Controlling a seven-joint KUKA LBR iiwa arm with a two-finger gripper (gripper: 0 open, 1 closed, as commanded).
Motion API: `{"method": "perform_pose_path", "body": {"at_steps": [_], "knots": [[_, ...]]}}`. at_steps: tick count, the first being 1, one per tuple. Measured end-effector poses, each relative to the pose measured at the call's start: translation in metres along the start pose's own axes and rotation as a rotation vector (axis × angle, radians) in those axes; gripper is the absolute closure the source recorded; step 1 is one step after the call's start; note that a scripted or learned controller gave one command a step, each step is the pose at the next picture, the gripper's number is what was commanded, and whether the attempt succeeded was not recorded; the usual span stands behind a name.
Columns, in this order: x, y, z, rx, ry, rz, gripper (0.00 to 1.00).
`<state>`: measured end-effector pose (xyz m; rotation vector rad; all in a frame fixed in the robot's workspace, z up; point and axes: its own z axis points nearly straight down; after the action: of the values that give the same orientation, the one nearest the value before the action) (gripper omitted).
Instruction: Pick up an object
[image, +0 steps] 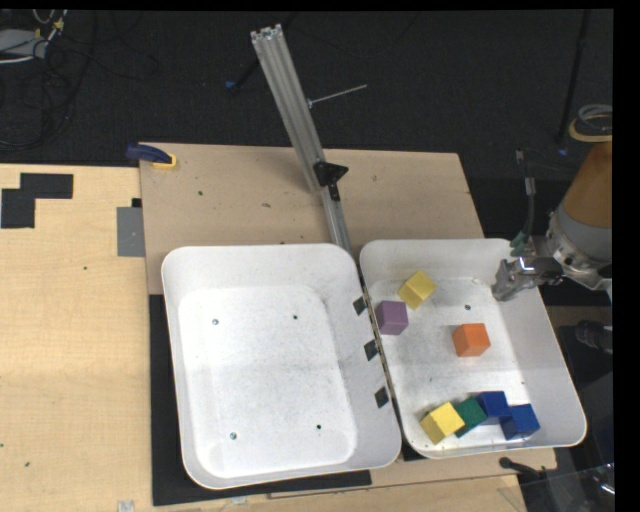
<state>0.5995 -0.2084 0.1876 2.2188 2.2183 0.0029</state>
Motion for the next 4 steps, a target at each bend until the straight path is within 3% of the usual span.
{"method": "perform_pose_path", "body": {"at_steps": [2,4], "knots": [[0.002,0.003,-0.066,0.003,0.001,-0.002,1.0],[0.112,-0.023,-0.061,0.008,0.004,-0.005,1.0]]}}
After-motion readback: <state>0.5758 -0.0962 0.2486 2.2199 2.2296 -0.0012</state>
